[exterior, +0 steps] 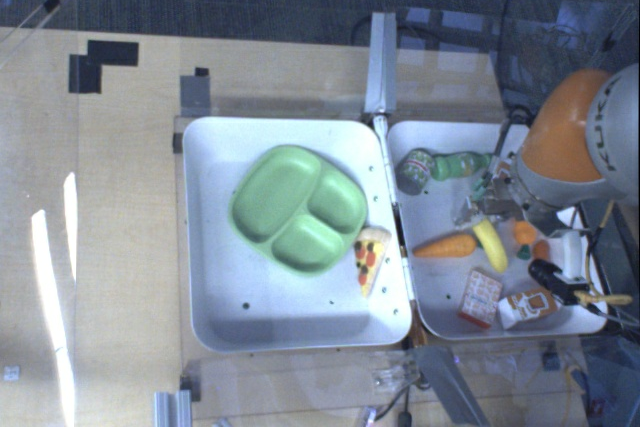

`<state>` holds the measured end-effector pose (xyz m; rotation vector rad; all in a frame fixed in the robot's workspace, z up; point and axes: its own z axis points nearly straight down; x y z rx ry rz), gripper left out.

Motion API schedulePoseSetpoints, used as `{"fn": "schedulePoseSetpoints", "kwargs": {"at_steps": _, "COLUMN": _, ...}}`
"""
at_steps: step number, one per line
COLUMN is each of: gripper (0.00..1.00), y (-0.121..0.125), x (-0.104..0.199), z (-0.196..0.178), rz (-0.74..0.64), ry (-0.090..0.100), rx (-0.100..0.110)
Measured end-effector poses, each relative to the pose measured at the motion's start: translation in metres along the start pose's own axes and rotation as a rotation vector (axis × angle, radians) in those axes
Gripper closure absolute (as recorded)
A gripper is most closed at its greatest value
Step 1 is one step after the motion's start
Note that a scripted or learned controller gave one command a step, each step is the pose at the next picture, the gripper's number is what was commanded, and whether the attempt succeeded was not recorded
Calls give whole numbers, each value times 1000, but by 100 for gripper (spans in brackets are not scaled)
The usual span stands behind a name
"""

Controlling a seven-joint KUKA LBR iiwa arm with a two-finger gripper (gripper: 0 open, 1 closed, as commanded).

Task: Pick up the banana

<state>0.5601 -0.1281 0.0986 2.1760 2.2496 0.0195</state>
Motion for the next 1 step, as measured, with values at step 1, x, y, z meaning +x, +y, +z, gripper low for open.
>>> {"fn": "schedulePoseSetpoints", "kwargs": {"at_steps": 1, "gripper": 100, "y": 64, "x": 52, "z": -115, "rz": -26, "ry": -1, "rx": 13}}
